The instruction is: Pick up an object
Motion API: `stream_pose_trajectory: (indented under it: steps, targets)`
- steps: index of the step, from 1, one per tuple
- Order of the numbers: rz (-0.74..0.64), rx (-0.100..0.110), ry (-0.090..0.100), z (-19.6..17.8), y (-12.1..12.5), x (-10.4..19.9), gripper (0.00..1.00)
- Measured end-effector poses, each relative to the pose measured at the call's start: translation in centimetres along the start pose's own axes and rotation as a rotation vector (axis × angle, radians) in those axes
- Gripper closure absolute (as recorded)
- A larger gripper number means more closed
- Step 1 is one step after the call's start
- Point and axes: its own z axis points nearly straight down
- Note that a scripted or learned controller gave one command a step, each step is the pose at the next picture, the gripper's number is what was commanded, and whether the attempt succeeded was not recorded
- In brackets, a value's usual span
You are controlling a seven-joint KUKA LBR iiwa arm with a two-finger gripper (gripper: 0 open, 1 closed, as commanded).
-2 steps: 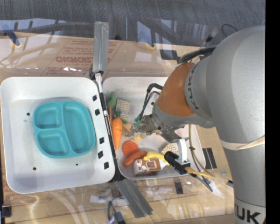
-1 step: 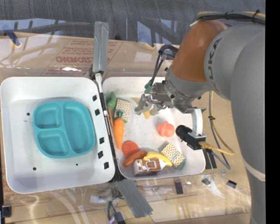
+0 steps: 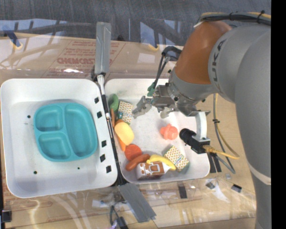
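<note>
The grey arm (image 3: 238, 61) is reaching in from the right, its orange band sitting above the wrist and the white letters "KU" reading down its side. The gripper (image 3: 150, 108) is hanging over the upper part of the right bin (image 3: 200, 171), its fingers (image 3: 139, 108) spreading apart with nothing between them, pointing toward the bin's left wall. On the brown cardboard (image 3: 62, 56) behind the bins red print is showing, something like "CHEMCAST", hard to read through the glare. In the right bin the toys are crowding the left and lower parts: a yellow rounded piece (image 3: 124, 132) is lying with its long axis running from upper left to lower right, touching a red piece (image 3: 133, 151) below it; a red sausage shape (image 3: 137, 161) is lying aslant beside a banana (image 3: 162, 162) whose long axis is running nearly left to right, tips curling down. A small brown packet (image 3: 150, 171) with a printed label is sitting just under the banana, the writing too small to read. A checked block (image 3: 176, 157) is resting beside the banana's right end, and another checked block (image 3: 125, 110) is sitting near the green piece (image 3: 114, 101) at the left wall. A pink lump (image 3: 169, 132) is sitting alone mid-bin. In the left bin (image 3: 9, 128) a teal divided plate (image 3: 64, 131) is lying flat.
</note>
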Motion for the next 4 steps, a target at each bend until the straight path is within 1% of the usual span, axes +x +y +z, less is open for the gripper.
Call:
stream_pose_trajectory:
  steps: [1,2,3,4]
  targets:
    - [-0.251,-0.003,-0.001,-6.4,-0.2,-6.5,0.00]
    - [-0.188,0.006,0.002,13.4,-2.2,-5.8,0.00]
    - [-0.065,-0.003,0.001,15.7,-3.9,-8.5,0.00]
    - [-0.026,-0.001,0.000,15.9,3.6,-5.0,0.00]
